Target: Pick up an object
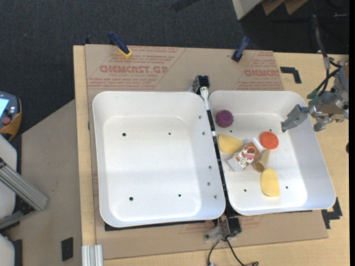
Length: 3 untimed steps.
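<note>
The right bin (310,190) holds a handful of small objects. A purple ball (224,117) lies near its back left corner. A yellow wedge-shaped piece (228,144) sits by the left wall. Beside it are a white and red packet (245,157), a brown cone-like piece (260,159) and an orange-red round object (269,140). A yellow oval object (270,183) lies closer to the front. My gripper (306,121) hovers over the bin's right back part, open, with nothing between its fingers, right of the orange-red object.
The left bin (105,148) stands next to the right one, their walls meeting in the middle. Both rest on a cardboard sheet (144,65) held by blue clamps (119,44) at the back. Cables (222,243) run at the front edge.
</note>
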### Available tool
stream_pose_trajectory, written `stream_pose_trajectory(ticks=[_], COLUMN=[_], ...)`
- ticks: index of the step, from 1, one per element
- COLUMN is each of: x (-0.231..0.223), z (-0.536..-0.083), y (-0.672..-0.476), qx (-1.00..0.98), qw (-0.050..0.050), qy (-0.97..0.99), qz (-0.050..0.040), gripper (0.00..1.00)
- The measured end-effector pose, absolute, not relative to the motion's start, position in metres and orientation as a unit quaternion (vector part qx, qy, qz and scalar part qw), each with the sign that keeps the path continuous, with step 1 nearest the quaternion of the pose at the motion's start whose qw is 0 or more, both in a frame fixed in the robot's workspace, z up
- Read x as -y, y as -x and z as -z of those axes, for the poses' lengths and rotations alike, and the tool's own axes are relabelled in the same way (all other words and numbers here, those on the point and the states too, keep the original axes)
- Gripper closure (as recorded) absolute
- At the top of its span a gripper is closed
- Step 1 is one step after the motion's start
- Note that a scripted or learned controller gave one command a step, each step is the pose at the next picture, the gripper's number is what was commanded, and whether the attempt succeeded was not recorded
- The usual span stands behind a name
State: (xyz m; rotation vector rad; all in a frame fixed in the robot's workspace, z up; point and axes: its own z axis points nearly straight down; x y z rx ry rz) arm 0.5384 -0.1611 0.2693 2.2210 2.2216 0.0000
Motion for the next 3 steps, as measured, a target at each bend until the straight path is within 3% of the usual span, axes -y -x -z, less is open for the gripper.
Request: stream_pose_trajectory(ticks=[1, 2, 3], x=[0.149, 0.123, 0.126], z=[-0.184, -0.081, -0.098], y=[-0.555, -0.584, -0.585], qx=[-0.708, -0.708, -0.707], qw=[-0.004, 0.001, 0.004], qy=[-0.706, -0.706, -0.707], qz=[0.0018, -0.0008, -0.0021], gripper=[0.0, 0.0, 1.0])
